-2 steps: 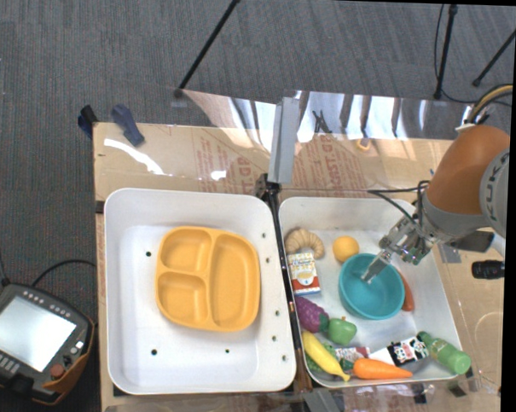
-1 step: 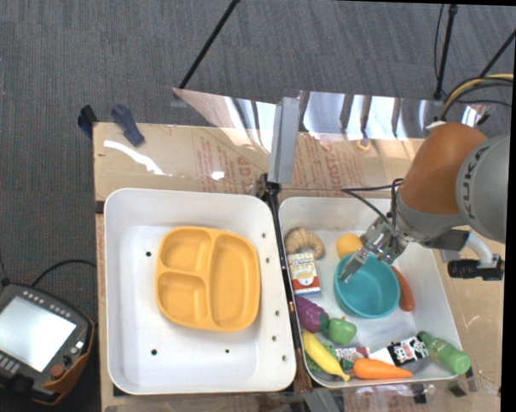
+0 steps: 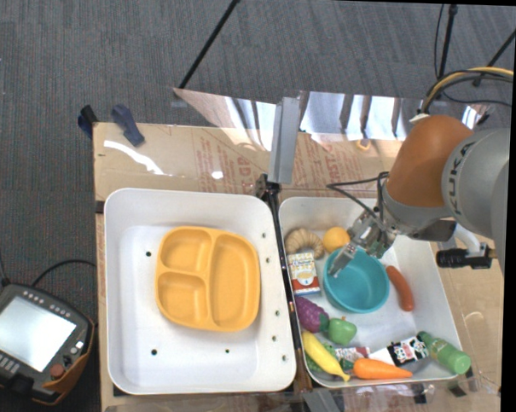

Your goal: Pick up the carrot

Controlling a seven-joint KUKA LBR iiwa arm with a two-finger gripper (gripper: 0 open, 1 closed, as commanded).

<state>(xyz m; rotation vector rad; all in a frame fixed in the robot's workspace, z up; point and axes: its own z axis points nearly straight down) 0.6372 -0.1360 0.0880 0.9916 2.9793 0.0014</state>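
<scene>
The desk carries two shallow white bins side by side. The left bin, in the centre-left of the frame, holds a yellow divided plate lying flat near its middle. The right bin, in the lower right of the frame, is crowded with toy food.

The carrot lies on its side along the bottom edge of the right bin, orange, with its tip pointing right. Just left of it sit a banana and a green pepper, and further left a purple bunch of grapes. Right of the carrot are a small black-and-white carton and a green bottle lying in the bin's lower right corner.

In the middle of the right bin stands a teal bowl. A sausage lies just beside the bowl's right side. To the bowl's left is a small juice box, and above it a croissant and a lemon near the bin's top wall.

The arm comes in from the upper right of the frame, its orange band above the wrist. The hand is over the upper left rim of the teal bowl, well apart from the carrot, with its fingers a narrow way apart and nothing between them.

In the lower left corner of the frame a control pendant with a pale screen sits off the desk.
</scene>
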